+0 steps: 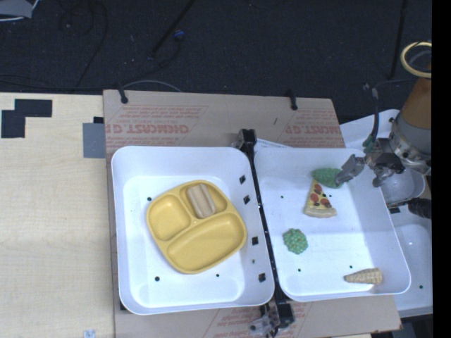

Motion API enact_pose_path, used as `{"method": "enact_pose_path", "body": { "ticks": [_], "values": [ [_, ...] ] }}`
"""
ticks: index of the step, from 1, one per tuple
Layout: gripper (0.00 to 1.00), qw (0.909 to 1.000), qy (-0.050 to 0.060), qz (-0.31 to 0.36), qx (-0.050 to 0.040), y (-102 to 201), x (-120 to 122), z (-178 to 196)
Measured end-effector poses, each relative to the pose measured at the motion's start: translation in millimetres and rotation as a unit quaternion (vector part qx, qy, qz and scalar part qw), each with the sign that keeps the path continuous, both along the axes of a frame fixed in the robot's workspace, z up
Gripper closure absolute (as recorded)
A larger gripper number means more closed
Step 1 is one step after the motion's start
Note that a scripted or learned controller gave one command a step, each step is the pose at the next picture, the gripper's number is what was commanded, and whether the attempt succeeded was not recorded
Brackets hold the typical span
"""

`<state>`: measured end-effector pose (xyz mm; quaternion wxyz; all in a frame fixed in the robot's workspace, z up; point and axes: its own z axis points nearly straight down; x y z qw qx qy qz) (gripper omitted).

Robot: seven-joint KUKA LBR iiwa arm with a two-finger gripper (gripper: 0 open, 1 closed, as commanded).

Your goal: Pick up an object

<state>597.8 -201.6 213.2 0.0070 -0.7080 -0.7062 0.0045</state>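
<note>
Arm: I see the grey arm [416, 118] coming in from the right, with its orange band high at the right edge, reaching over the far right corner of the right bin.
Gripper: my gripper [363, 169] sits just above the right bin's far right part, tilted toward the left.
Jaws: I read them as spread wide, one finger [348, 170] pointing left at the green piece, the other out to the right; nothing sits between them.
Green leafy piece: a flat green toy [325, 176] lies far in the right bin, touching or just beside the left fingertip; I cannot tell which.
Pizza slice: a toy pizza slice [320, 200] lies just near of the green piece, point toward the far side.
Broccoli: a small green floret [295, 241] lies in the middle left of the right bin, well apart from the gripper.
Cone: a pale cone-shaped toy [363, 277] lies in the near right corner.
Right bin: white and shallow [398, 287].
Left bin: white [130, 189], holding a yellow divided plate [201, 248] with a tan sausage-like piece [203, 200] in its far compartment.
</note>
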Motion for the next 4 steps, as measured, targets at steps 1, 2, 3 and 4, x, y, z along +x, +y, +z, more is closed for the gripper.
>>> {"method": "enact_pose_path", "body": {
  "ticks": [1,2,3,4],
  "values": [
    [0.0,1.0,-0.007,0.001,-0.0013,0.4,2.7,8.7],
    [0.0,1.0,-0.005,0.001,-0.0008,1.2,4.0,-55.4],
    [0.0,1.0,-0.005,0.001,-0.0009,1.7,-5.8,-103.8],
    [0.0,1.0,-0.01,0.001,-0.0012,2.4,-3.1,-121.4]
  ]
}}
